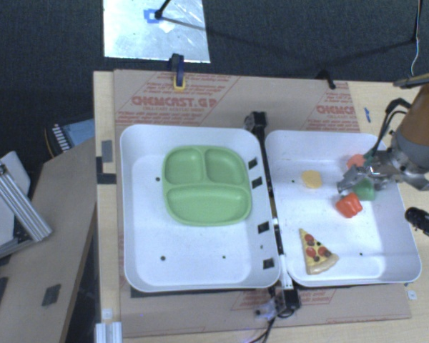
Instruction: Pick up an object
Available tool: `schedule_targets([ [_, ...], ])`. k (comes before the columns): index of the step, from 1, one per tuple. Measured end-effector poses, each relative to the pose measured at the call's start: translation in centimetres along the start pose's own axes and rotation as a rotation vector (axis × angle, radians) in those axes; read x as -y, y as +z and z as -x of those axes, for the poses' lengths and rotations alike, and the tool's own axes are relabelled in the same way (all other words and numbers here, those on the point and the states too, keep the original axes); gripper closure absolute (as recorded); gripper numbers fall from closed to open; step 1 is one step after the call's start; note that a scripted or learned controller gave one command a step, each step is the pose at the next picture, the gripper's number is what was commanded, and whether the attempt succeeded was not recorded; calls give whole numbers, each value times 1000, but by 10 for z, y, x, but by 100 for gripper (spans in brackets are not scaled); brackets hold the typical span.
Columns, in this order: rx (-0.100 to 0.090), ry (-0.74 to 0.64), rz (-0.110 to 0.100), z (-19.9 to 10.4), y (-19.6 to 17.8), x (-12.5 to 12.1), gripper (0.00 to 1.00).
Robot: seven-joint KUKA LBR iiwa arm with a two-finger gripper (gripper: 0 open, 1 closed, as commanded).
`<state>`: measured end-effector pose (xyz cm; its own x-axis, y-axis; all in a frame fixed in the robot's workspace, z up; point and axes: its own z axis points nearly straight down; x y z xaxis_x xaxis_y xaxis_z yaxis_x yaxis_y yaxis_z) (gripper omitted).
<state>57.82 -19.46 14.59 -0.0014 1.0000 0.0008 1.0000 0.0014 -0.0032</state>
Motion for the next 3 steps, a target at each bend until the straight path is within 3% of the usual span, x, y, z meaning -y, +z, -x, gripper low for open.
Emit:
schedule_targets([
  [1, 12, 3, 18, 9, 35, 0, 0],
  [2, 4, 0, 10, 4, 29, 2, 100],
  [3, 3, -2, 9, 8, -16, -1, 100],
])
